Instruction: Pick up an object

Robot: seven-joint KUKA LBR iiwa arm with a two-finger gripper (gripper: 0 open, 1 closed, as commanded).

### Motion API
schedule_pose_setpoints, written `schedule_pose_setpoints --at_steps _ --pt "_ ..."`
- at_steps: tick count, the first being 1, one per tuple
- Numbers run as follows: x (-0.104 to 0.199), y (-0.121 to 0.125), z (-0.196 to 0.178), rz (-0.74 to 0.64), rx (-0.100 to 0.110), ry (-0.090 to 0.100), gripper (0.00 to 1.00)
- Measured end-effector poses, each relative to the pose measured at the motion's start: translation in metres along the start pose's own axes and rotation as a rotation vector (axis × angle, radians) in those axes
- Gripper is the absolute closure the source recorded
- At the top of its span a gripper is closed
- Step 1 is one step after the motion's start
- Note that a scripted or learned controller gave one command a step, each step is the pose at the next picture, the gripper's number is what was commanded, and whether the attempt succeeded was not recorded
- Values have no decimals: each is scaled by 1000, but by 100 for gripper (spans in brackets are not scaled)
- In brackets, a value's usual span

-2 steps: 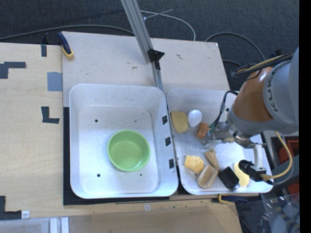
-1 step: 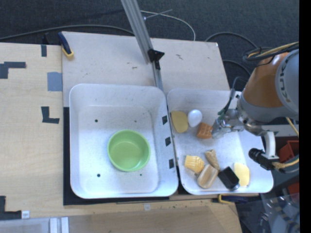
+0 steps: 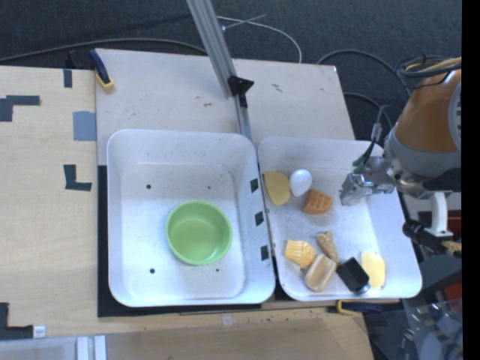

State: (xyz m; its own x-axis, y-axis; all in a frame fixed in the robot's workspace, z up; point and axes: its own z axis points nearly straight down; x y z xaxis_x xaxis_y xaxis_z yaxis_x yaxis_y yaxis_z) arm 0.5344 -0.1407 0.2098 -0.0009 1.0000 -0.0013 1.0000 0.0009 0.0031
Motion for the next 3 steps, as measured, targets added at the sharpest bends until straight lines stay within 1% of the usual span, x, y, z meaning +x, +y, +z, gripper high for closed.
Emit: schedule_pose_setpoints --at_steps 1,2,3 --pt "0 1 -32 -1 1 0 100" --pt "46 10 -23 -5 5 2 100" --pt "101 31 -31 -7 3 3 100"
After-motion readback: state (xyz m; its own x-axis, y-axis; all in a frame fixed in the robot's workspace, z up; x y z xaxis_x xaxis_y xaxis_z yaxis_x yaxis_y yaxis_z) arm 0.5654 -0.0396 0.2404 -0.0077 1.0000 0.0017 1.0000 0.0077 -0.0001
